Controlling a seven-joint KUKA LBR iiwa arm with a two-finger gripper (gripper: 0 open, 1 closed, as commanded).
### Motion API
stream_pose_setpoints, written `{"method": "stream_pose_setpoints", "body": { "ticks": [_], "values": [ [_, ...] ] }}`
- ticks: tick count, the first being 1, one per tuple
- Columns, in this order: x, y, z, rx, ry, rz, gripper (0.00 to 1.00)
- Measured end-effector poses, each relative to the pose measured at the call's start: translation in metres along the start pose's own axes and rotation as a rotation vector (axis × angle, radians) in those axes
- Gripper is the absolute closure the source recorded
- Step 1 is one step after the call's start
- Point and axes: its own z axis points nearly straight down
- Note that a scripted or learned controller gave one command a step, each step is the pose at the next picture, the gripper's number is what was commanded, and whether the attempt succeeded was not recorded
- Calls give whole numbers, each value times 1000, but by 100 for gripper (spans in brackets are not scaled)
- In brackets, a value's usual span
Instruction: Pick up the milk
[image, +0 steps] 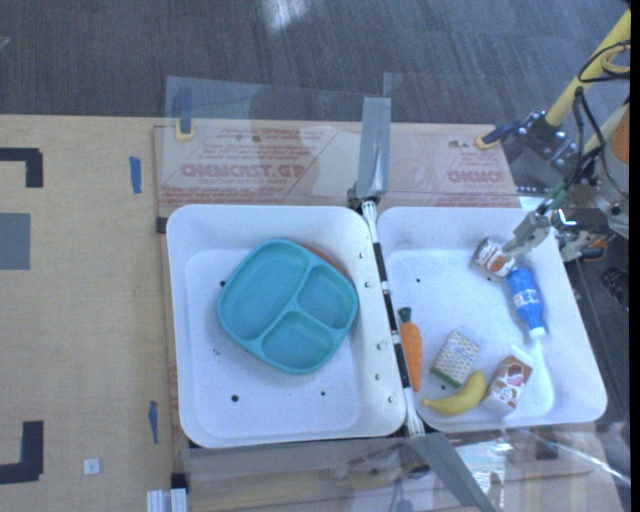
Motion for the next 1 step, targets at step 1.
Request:
{"method": "stream_pose_setpoints", "body": {
  "ticks": [1],
  "values": [
    [-58, -8, 159, 1, 5, -125, 0]
  ]
}}
